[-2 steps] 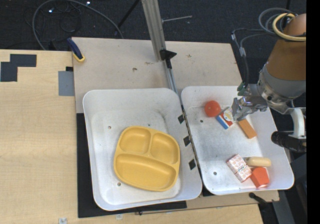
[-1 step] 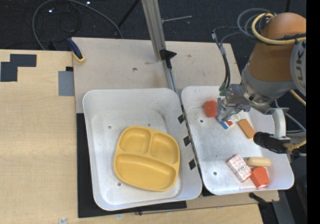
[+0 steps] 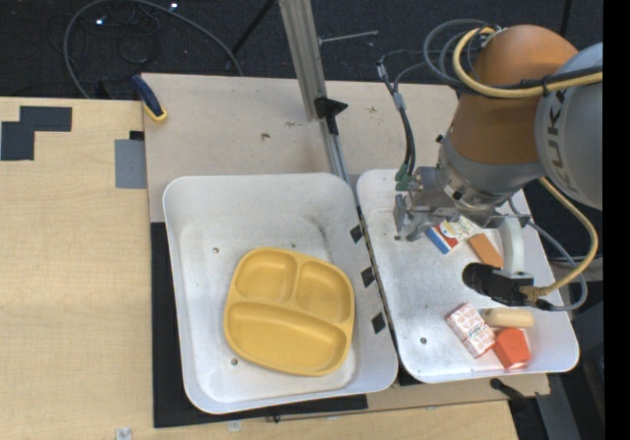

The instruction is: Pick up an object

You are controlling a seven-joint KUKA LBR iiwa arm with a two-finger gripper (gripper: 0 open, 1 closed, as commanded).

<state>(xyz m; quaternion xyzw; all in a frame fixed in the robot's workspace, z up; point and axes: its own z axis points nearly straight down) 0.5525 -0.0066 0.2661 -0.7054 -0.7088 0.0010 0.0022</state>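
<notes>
The pale wooden counter (image 3: 69, 231) is carrying two white bins side by side, and I am reaching in from the right. In the left bin (image 3: 187, 231) a yellow divided plate (image 3: 290, 310) is lying flat toward the near edge, its three compartments facing up, well apart from me. Past the dividing rims, I am hanging my pincer (image 3: 411, 221) low over the far left part of the right bin (image 3: 423, 300), close to its left wall; from this slant I cannot tell whether it is open or closed, and I am seeing nothing held in it. Just beside it to the right, a small red, white and blue packet (image 3: 446, 234) is lying partly under my wrist, with an orange-brown block (image 3: 484, 250) touching or nearly touching its right side. Nearer the front right corner, a pink patterned box (image 3: 471, 328) is lying tilted, a pale wooden peg (image 3: 510, 318) is resting just beside it, and an orange-red block (image 3: 512, 349) is sitting just in front of the peg, near the bin's rim.
</notes>
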